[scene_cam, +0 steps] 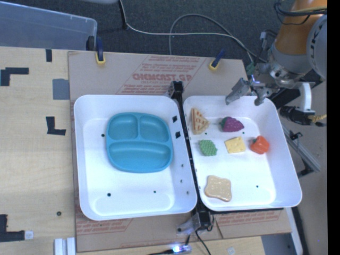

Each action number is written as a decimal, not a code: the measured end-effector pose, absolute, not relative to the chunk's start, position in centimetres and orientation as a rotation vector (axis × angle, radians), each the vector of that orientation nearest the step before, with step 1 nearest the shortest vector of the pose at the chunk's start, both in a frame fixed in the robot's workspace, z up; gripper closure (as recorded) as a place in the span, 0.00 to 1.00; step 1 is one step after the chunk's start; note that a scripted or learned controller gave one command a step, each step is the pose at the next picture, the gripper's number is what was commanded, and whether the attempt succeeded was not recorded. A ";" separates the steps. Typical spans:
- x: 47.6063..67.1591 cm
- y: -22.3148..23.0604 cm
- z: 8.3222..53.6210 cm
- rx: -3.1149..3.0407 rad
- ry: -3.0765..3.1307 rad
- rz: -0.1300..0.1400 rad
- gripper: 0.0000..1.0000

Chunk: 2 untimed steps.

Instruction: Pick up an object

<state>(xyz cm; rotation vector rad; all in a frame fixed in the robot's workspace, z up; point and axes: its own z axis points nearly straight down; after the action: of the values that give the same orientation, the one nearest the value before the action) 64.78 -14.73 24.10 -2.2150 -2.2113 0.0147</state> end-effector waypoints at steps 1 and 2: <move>65.0 -14.7 25.0 -2.219 -2.223 0.002 0.00; 64.8 -15.7 19.7 -2.219 -2.219 0.008 0.00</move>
<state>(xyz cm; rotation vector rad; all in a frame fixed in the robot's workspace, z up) 64.81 -15.67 19.71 -2.2185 -2.2190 0.0078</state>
